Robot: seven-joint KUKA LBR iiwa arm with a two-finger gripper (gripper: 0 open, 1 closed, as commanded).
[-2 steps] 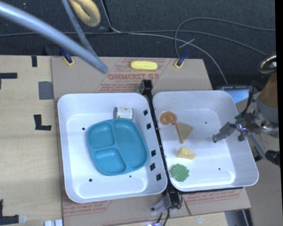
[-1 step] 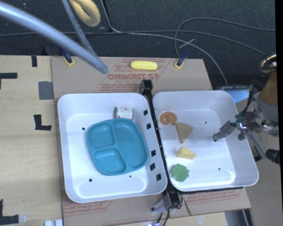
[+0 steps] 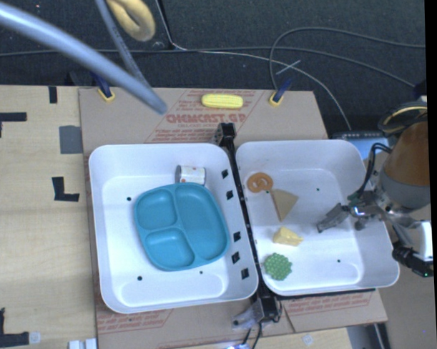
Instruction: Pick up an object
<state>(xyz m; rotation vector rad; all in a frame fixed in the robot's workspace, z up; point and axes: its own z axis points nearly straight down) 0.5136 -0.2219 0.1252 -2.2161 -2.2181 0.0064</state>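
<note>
The right bin [image 3: 347, 157] holds a brown pretzel ring [image 3: 259, 181], a tan wedge [image 3: 283, 202], a yellow cheese-like piece [image 3: 286, 237] and a green knobbly ball [image 3: 277, 265]. My gripper [image 3: 330, 221] reaches in from the right and hangs low over the right half of this bin. It is about a hand's width to the right of the yellow piece and the wedge, touching none of them. The arm's orange band [image 3: 410, 156] is at the right edge. In the left bin [image 3: 105, 210] lies a blue divided plate [image 3: 181, 226], with a small white and red item [image 3: 190, 175] just behind it.
A yellow corn-like toy [image 3: 222, 101] lies on the cardboard behind the bins. Black clips along the divider [image 3: 237, 205] join the two bins. Cables run across the dark area at the back, and a grey pole [image 3: 78, 50] crosses the upper left.
</note>
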